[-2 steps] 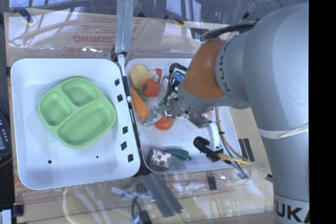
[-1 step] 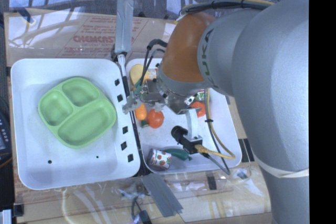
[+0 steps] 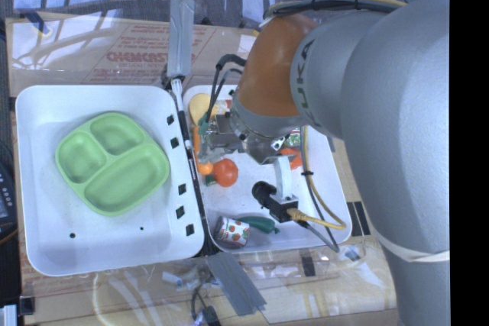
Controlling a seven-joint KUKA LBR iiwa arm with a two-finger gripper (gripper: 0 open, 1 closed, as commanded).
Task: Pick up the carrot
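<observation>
plate green | bins white | tomato orange-red | arm grey (orange band)

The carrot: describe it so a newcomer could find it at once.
Look in the right bin, along its left wall under the arm's wrist. The carrot is the thin orange stick running down that wall, below a pale yellow fruit. Unlike the round tomato beside it, it is long and narrow.

Plate in left bin (carrot in right).
</observation>
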